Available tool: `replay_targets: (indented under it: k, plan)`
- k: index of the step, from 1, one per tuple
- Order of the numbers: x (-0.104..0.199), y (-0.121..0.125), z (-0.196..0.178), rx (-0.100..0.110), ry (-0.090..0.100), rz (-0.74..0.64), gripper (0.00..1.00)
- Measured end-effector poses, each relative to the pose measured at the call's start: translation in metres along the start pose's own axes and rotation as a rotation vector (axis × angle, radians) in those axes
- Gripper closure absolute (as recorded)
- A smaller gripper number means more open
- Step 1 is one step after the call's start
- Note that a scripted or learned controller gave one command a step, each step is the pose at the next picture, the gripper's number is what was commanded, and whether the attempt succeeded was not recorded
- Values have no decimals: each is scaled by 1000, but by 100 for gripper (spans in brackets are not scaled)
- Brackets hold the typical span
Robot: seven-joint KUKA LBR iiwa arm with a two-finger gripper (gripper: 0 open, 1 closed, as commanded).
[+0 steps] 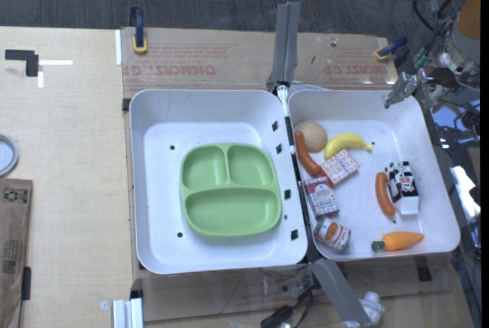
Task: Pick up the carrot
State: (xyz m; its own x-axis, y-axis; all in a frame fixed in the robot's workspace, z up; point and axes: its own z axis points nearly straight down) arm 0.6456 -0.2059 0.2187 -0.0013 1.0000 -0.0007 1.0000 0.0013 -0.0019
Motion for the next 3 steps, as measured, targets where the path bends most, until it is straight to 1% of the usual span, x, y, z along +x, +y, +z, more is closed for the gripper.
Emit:
replay_targets:
  k: [1, 2, 3]
  plan:
    - [61, -109, 66, 1, 1, -42, 0]
    - [76, -168, 56, 0, 1, -170, 0]
    - [84, -168, 128, -2, 0, -441, 0]
